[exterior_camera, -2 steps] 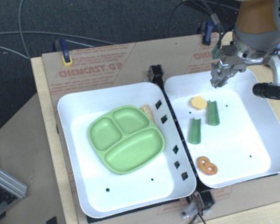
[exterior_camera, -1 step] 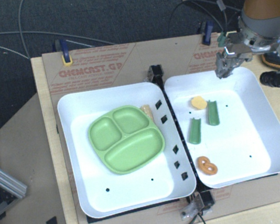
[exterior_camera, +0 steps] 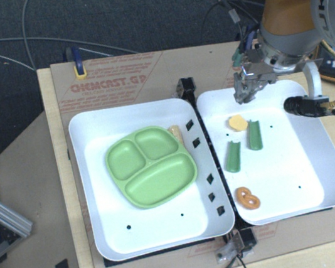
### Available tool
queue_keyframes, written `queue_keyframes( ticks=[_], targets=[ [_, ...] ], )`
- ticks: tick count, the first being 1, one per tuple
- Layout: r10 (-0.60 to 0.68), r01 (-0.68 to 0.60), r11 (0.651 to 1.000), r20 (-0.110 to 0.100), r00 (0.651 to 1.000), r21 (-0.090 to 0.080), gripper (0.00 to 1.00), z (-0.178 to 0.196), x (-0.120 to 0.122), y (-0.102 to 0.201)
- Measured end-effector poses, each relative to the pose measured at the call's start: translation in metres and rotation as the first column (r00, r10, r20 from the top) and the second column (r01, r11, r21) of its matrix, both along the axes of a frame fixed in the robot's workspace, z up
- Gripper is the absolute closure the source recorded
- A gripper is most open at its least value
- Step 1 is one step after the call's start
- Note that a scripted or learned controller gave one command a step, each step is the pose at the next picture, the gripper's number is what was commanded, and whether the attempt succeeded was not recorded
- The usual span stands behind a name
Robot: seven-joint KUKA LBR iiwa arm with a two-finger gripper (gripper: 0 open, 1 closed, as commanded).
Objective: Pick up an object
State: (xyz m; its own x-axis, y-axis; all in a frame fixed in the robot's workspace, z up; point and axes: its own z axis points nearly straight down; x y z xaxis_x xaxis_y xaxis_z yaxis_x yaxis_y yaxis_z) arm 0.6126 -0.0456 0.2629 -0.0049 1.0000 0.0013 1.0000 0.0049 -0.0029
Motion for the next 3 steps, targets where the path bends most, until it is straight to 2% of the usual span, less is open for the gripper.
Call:
queue_keyframes(
  ticks=[3],
  targets=[
    [-0.001, 0.001, 1.0, -0.001, 1.0, 0.0, 1.0, -0.04, -0.027, 0.128]
  ],
)
